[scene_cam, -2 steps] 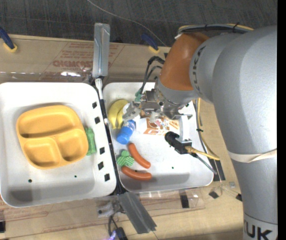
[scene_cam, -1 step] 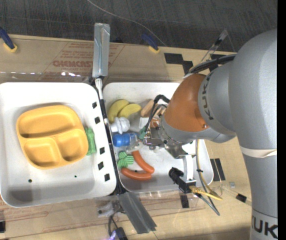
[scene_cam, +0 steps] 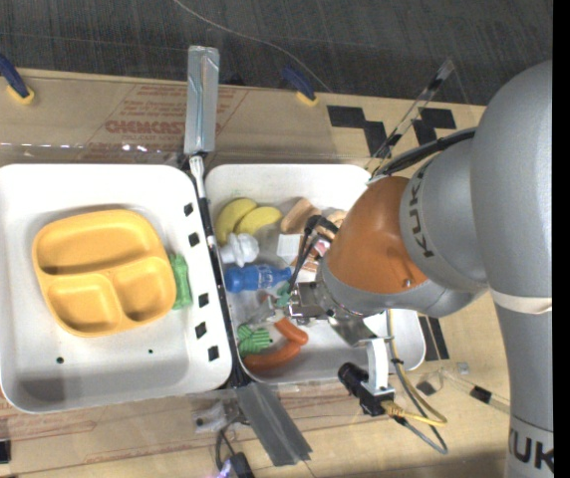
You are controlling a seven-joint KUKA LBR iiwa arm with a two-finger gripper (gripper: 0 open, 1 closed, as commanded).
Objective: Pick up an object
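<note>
Your gripper [scene_cam: 300, 302] hangs low over the right bin [scene_cam: 265, 179], among the clutter; the wrist hides its tips, so you cannot tell their state. Nearest it lie the orange sausage-like toy [scene_cam: 283, 347] and the clear blue bottle [scene_cam: 257, 278]. Both look light; the toy likely gives a little (probably rubbery), so pinch across its middle. The bottle may roll and slip.

End effector [scene_cam: 300, 302] fingers hidden beneath the wrist
</note>
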